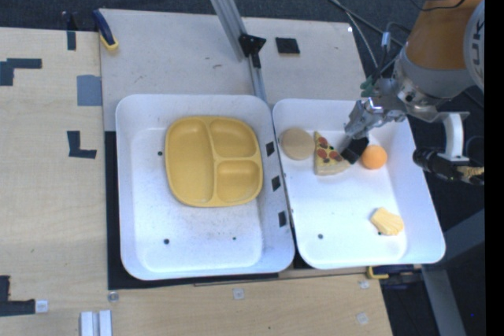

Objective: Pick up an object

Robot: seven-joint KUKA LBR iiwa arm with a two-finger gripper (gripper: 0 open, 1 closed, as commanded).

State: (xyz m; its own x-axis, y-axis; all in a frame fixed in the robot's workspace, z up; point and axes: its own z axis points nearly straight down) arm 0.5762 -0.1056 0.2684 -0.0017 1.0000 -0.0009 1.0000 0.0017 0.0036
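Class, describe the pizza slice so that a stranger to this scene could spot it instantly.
Find the right-hand white bin. Near its far edge, the pizza slice lies between a round tan disc and an orange ball. It alone is wedge-shaped, with red toppings on yellow.

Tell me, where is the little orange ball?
The orange ball sits in the right bin, near its far right side, just right of the pizza slice and the gripper.

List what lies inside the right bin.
In the right bin: a tan disc, a pizza slice, an orange ball, a yellow piece. The gripper covers part of the slice.
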